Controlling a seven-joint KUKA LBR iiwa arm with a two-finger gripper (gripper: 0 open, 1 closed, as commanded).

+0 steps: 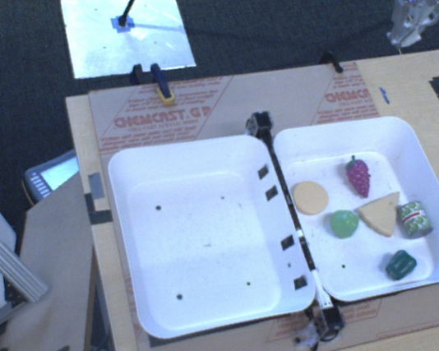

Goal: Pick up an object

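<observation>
The right bin [423, 146] holds several small objects. A tan round disc [310, 197] lies near its left wall, with a purple bunch of grapes [358, 176] to its right. Below them sit a green ball [344, 223], a yellow cheese wedge [382, 214] and a small red-and-green can [414, 219]. A dark green pepper [400, 264] rests near the front wall. My gripper [414, 17] hangs at the top right corner of the view, high above the bench and well beyond the right bin's far rim, nowhere near any object.
The left bin [128, 227] stands beside the right one, joined along a black-clipped divider [289, 217]. A silver plate [126, 28] lies on the dark floor at the back. A yellow-and-blue clamp [161, 84] grips the bench's far edge.
</observation>
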